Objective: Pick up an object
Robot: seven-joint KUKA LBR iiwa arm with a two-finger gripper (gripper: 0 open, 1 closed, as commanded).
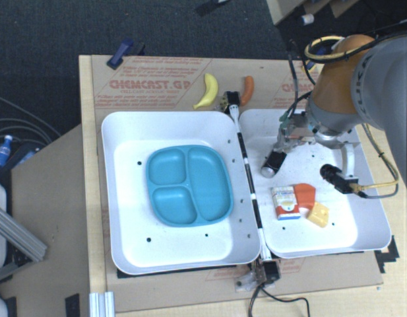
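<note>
My gripper (290, 136) hangs over the back left part of the right bin (368, 226), reaching in from the right. Just below and left of it a short black cylinder with a silvery end (272, 164) lies on the bin floor, close to the gripper; whether they touch I cannot tell. Nearer the front lie a small white carton with red and blue print (285, 202), an orange piece (305, 193) touching its right side, and a yellow wedge (318, 214).
The left bin (124, 230) holds a blue divided plate (188, 185). Behind the bins, on the bench, lie a banana (207, 92), an orange sausage-shaped toy (247, 90) and a blue object (121, 54). A ridge (248, 177) divides the two bins.
</note>
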